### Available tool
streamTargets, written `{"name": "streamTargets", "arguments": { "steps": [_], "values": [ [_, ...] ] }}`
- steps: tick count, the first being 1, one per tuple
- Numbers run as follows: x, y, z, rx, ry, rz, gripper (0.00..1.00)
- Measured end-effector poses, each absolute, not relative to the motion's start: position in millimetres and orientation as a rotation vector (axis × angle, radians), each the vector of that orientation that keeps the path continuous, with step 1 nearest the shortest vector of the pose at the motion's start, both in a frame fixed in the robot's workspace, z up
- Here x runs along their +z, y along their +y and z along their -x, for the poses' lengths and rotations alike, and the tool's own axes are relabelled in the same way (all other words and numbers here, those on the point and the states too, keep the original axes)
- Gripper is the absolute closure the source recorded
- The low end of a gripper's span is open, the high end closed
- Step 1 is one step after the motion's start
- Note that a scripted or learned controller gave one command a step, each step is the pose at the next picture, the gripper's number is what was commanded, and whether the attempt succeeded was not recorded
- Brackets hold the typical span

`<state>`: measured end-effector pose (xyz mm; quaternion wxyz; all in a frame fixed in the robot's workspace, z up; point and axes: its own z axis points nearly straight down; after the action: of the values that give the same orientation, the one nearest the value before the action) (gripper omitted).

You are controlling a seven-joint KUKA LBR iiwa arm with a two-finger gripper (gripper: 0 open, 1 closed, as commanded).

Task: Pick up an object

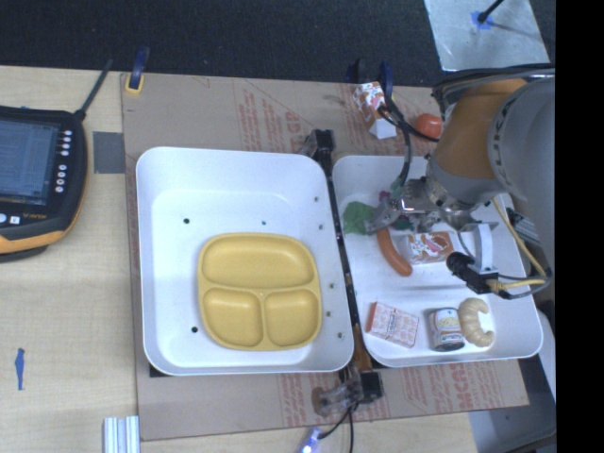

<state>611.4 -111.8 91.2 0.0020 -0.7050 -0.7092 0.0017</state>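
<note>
Dark carpet runs along the far side, and nearer to me I see a pale wooden bench with a brown cardboard sheet (274, 121) under both bins. At the far left I have the orange-edged teach pendant with its dark screen (33, 177). Next comes the left white shallow bin (160, 187), holding a yellow three-compartment plastic plate (260, 289) lying flat toward its near side. The right white shallow bin (528, 343) sits just beside it. In it I see a green leafy toy piece (359, 217) at the left, an orange-red toy sausage (394, 253) just right of it, and a small red-and-white packet (432, 246) beside that. Toward the near edge lie a flat red-printed box (392, 324), a small tin can (445, 329) and a tan croissant-shaped toy (478, 321) touching the can. My grey arm's gripper (415, 210) hangs over the bin's far part, above the sausage and packet; whether it grips anything I cannot tell.
</note>
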Motion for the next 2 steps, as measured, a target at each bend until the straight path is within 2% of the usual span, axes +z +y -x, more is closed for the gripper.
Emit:
{"name": "streamTargets", "arguments": {
  "steps": [1, 2],
  "values": [
    [91.4, -120.7, -560.2, 0.006, -2.225, 2.214, 0.0],
    [101.6, -121.4, -560.2, 0.009, -2.228, 2.209, 1.0]
  ]
}}
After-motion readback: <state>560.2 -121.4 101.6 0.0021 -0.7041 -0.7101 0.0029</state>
